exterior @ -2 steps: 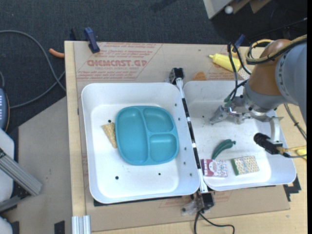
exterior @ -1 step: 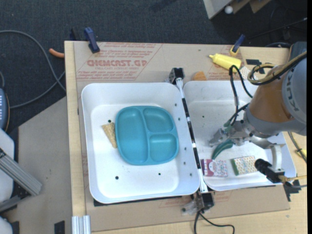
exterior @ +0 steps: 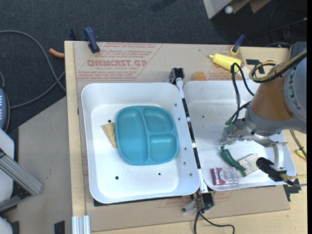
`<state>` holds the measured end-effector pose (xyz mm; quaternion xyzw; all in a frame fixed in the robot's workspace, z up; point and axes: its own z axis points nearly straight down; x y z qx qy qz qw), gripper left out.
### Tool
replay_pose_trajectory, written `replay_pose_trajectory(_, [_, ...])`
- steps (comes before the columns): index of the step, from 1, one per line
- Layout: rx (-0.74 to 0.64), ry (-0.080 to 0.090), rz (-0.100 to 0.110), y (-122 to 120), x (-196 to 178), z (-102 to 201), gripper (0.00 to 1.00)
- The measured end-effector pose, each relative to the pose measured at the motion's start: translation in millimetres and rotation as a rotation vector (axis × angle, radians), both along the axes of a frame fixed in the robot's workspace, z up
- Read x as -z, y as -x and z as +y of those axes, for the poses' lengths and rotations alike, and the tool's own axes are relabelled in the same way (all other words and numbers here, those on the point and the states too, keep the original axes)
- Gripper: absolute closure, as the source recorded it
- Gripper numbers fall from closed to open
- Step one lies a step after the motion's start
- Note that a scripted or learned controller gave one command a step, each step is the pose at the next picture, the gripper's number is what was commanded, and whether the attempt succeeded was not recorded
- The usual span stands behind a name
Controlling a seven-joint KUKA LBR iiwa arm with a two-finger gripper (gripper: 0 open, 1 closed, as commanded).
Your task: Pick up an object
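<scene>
We have the gripper (exterior: 229,136) low over the right bin (exterior: 209,96), reaching in from the right with the wrist and orange band blocking most of the tool. We cannot tell how far the jaws are parted, and we see nothing caught in them. The nearest candidate is the green object (exterior: 231,160), lying on the bin floor just below and slightly right of the jaws. Its long axis runs diagonally, upper-left end closest to the jaws, lower-right end pointing toward the patterned card (exterior: 247,163), which looks to touch or overlap it. The small red-and-white packet (exterior: 224,175) sits farther below the jaws, near the bin's front rim. The teal divided plate (exterior: 147,134) and the cracker-like piece (exterior: 110,132) tucked at its far edge are well off to the left of the jaws, in the left bin (exterior: 97,179). Our read: the next move turns on a short shift down-frame onto the green object's near end, with closure across its narrow width, not along the diagonal.
</scene>
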<state>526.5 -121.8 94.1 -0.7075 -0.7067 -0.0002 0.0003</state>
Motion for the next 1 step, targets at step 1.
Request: replay_pose_trajectory(1, [0.0,0.0,0.0,0.0,0.1,0.1,0.0])
